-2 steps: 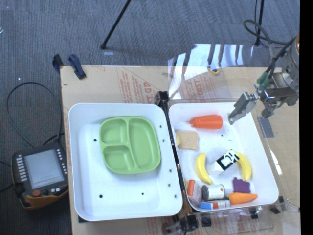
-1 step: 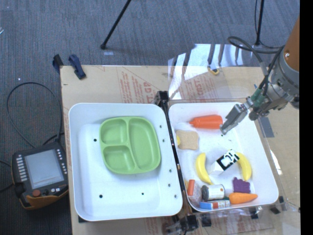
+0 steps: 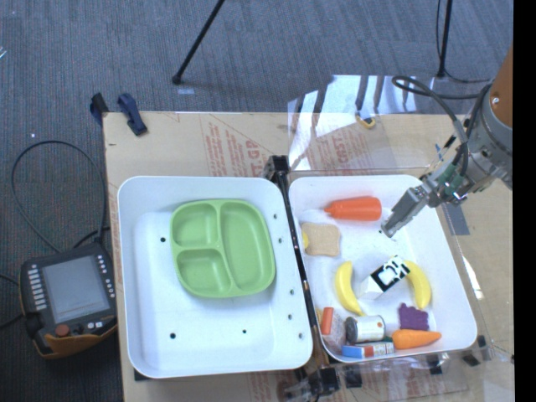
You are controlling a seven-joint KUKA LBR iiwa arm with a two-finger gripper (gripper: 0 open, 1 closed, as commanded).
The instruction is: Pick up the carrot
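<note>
The counter [image 3: 209, 141] is a flat brown board with red printing, carrying two shallow white plastic bins side by side. The left bin [image 3: 151, 308] has smooth, glossy walls and holds a pale green plate [image 3: 224, 247], a matte moulded piece with three rounded compartments. The right bin [image 3: 435, 249] holds the clutter.

The arm [image 3: 494, 132] reaches in from the right, grey with an orange band. Its end effector [image 3: 394, 224] slants down and left over the right bin, its tip just right of the carrot [image 3: 353, 208] and near it, not touching as far as can be seen. Whether it is released or clenched I cannot tell; nothing shows in its grasp.

The carrot lies in the upper part of the right bin, a smooth orange taper lying roughly level. It is probably hard plastic, so it may roll or slip.

I judge the step to be the approach, with the grasp not yet made. The next move calls for shifting left to centre over the carrot, turning to close across its width, then descending.

Below it lie a rough tan bread slice [image 3: 322, 239], two curved yellow bananas [image 3: 347, 287], a black-and-white carton [image 3: 385, 276], a small can [image 3: 365, 328], a purple piece [image 3: 412, 316] and a second, smaller carrot-like orange piece [image 3: 414, 339] at the lower edge, which could be mistaken for the target.
</note>
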